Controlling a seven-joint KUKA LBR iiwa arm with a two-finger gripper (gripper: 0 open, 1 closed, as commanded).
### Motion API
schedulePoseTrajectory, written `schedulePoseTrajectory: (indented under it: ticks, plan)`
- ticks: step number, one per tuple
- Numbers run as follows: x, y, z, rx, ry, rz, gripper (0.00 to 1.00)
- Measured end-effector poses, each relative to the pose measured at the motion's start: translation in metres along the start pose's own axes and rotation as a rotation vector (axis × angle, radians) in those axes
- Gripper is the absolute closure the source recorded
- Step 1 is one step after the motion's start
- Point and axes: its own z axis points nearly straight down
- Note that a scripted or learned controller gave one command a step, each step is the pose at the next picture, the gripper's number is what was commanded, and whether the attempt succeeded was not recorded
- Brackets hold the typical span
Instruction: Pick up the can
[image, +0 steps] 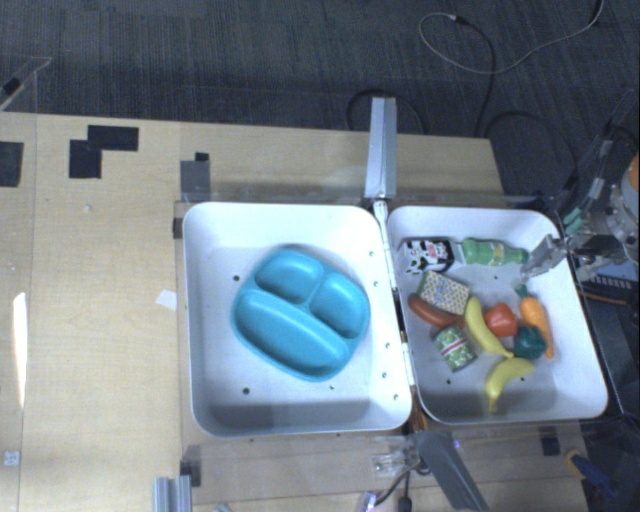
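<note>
- Camera view: I am hovering my two-finger gripper (548, 255) over the upper right rim of the right shallow white bin (590, 385), clear of the toy pile, so nothing is being disturbed before descent.
- I cannot tell how far my hand is opened; nothing is showing in its grasp.
- The small green-and-white can (453, 348) is lying low in the bin's left half, touching the yellow banana (483, 328) and just below the red sausage (428, 311).
- Its long axis appears to be running diagonally, upper left to lower right; which end is the top I cannot resolve.
- The left bin is holding a blue divided plastic plate (300, 312).
</note>
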Motion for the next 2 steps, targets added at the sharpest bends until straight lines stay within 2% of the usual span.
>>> schedulePoseTrajectory:
  ticks: [1, 2]
  plan:
    - [0.008, -0.050, 0.142, -0.018, -0.007, 0.031, 0.00]
    - [0.083, 0.047, 0.156, -0.004, 0.001, -0.117, 0.00]
